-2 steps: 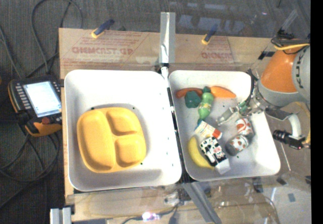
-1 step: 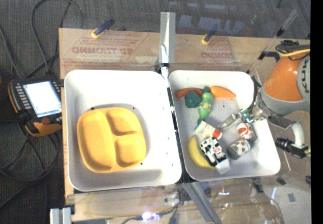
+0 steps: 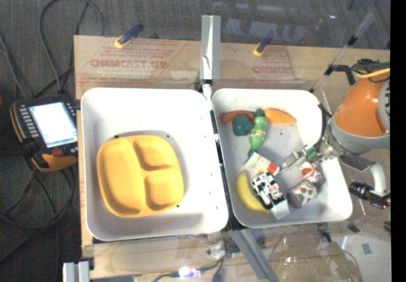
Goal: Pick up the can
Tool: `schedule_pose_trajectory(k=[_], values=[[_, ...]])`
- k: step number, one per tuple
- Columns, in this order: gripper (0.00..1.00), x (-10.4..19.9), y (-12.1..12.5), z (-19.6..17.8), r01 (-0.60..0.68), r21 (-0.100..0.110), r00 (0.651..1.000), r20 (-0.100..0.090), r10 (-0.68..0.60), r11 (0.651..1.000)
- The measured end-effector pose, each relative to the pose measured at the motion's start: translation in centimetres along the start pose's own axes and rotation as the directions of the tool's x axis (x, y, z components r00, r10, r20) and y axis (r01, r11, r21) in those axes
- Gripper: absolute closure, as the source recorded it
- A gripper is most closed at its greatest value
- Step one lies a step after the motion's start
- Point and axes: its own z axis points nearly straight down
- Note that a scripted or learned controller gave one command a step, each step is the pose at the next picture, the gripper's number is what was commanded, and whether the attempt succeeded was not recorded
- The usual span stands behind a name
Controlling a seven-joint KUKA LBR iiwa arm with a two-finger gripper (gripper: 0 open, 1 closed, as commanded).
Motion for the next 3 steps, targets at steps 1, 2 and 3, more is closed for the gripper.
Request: schedule_pose_trajectory(k=[1, 2, 3], values=[[0.00, 0.68, -2.27, -0.09, -0.004, -0.001, 1.000, 0.001, 0.004, 1.000], [1.00, 0.60, -2.23, -0.72, -0.004, 0.000, 1.000, 0.001, 0.004, 1.000], [0.00, 0.65, -2.28, -0.58, -0.004, 0.002, 1.000, -0.001, 0.004, 1.000]])
